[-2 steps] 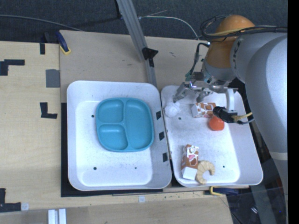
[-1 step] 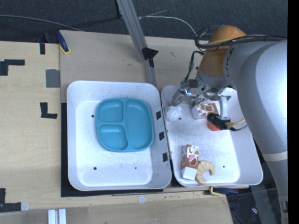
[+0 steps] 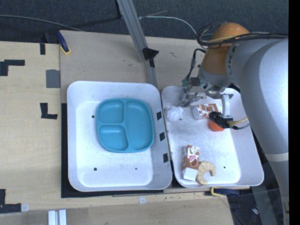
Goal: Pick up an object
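While the gripper [image 3: 189, 97] hangs low over the far left part of the right bin [image 3: 234, 172], I cannot tell its state. Just near of it lies a small clear crumpled object [image 3: 174, 113], close to the bin's left wall. To the right are a small orange-and-white carton [image 3: 205, 110] and an orange object [image 3: 216, 123]. At the near edge lie a brown-and-white carton [image 3: 190, 159] and a croissant [image 3: 206, 171]. The left bin [image 3: 82, 172] holds a blue divided plate [image 3: 125, 125].
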Controlling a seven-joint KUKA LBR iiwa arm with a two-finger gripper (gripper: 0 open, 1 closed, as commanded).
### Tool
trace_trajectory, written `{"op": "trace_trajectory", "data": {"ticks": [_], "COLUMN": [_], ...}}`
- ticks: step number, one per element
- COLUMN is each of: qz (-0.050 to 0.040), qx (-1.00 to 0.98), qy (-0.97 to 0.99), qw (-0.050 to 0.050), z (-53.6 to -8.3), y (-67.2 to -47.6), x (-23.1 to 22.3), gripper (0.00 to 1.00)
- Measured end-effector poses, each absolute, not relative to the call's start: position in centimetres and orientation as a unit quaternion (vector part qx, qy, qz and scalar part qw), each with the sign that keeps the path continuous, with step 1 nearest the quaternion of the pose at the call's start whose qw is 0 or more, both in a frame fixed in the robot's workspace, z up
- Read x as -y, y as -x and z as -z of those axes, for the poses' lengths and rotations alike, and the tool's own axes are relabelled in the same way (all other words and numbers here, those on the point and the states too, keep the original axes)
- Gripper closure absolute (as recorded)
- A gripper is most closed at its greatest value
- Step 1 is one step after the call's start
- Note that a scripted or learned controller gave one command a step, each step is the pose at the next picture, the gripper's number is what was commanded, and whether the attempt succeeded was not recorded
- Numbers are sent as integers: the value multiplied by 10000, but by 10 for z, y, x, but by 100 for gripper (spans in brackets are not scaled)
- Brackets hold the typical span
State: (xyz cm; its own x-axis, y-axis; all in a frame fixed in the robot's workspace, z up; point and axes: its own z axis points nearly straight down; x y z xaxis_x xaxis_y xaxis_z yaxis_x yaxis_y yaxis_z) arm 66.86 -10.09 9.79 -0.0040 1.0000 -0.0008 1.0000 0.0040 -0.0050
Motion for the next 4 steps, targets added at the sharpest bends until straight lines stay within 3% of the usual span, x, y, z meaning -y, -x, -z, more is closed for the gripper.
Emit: {"op": "trace_trajectory", "data": {"ticks": [2,3,4], "qz": [14,6,7], "qx": [7077,7079,7092], "qy": [7065,7063,7050], "qw": [-22,-5,8], "z": [-214,-233,-242], "y": [-669,-670,-651], "x": [109,108,56], "gripper": [100,100,100]}}
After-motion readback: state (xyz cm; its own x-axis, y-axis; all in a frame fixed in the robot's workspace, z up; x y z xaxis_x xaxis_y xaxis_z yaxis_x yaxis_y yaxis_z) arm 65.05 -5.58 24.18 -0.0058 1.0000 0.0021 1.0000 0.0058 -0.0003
